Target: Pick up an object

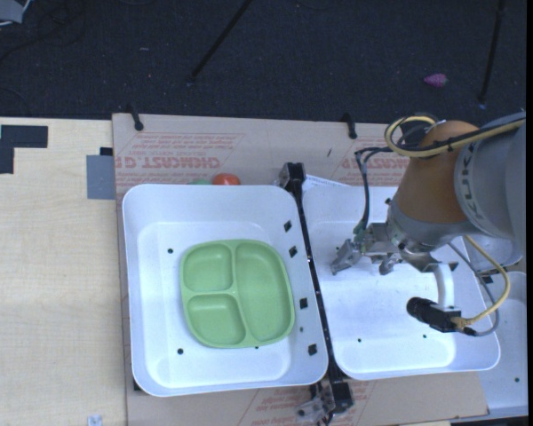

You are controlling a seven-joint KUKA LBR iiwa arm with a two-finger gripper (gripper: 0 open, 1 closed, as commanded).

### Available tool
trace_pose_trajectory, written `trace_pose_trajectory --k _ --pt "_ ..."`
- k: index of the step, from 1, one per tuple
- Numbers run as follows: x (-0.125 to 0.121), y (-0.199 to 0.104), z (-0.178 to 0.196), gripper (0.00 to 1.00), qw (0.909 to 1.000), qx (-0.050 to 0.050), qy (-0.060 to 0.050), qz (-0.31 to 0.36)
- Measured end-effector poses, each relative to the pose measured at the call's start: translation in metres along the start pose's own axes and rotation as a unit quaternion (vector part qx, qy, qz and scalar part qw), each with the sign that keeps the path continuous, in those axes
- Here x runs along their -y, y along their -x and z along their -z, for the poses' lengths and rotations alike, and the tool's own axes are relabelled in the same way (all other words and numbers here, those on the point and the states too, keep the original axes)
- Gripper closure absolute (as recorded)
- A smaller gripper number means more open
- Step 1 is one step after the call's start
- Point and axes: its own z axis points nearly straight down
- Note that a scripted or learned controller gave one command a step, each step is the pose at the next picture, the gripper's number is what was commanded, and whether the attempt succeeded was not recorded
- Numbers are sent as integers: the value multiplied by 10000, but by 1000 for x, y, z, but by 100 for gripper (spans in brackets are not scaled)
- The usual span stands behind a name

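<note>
My gripper (345,257) hangs over the right bin (400,344); I can't tell its state. The green plate (237,293) lies to its lower left, in the left bin (151,238).

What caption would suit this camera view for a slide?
KUKA arm's pincer low over the right white bin; green divided plate lies in the left white bin.

Red object (226,180) half-hidden behind bin rim (204,187)

Two white bins (151,238) on cardboard sheet (178,153), wooden bench (44,282).
</note>
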Motion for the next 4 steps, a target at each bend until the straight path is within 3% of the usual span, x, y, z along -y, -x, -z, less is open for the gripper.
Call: trace_pose_trajectory --k 1,2,3,4 --pt "0 2 13 100 10000 0 11 -28" --pt "3 11 73 100 10000 9 51 -35" --pt "3 12 91 100 10000 6 43 -32" --pt "28 -45 91 100 10000 -6 17 20"
